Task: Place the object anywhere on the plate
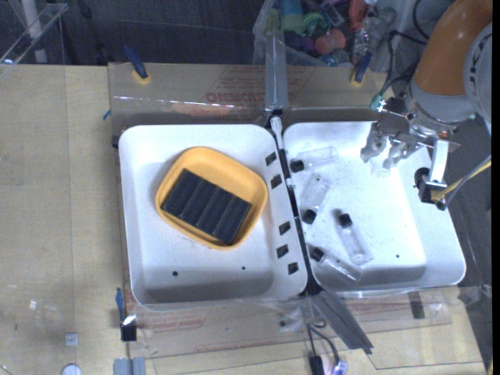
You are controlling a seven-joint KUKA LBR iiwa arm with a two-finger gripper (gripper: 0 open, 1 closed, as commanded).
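Counter [55, 209] of pale wood carries two shallow white bins side by side, and the likely failures follow from how things lie in them. The left bin [141, 280] holds the yellow plate [181, 169], a rounded square turned cornerwise, with a dark ribbed insert [208, 206] covering most of its middle. The right bin [437, 256] holds several clear vials with black caps, scattered and hard to pick out against the white floor.

The arm [461, 45] reaches in over the far right corner, and the claw [388, 153] hangs above that corner of the right bin, well apart from the nearest vials. I cannot tell how far its fingers are parted, and nothing shows between them.

The plainest candidate object is the vial [351, 237] near the middle of the right bin. Its long axis runs diagonally, black cap toward the upper left, clear body toward the lower right. Other vials lie by the divider [289, 209], one [316, 194] close against it.

Risks, as I judge them: a smooth round vial may roll or slip out if the fingers close along the axis instead of across it; transparency makes a miss likely; the neighbours near the divider crowd any grasp there; and a vial dropped on the ribbed insert could roll off the plate.
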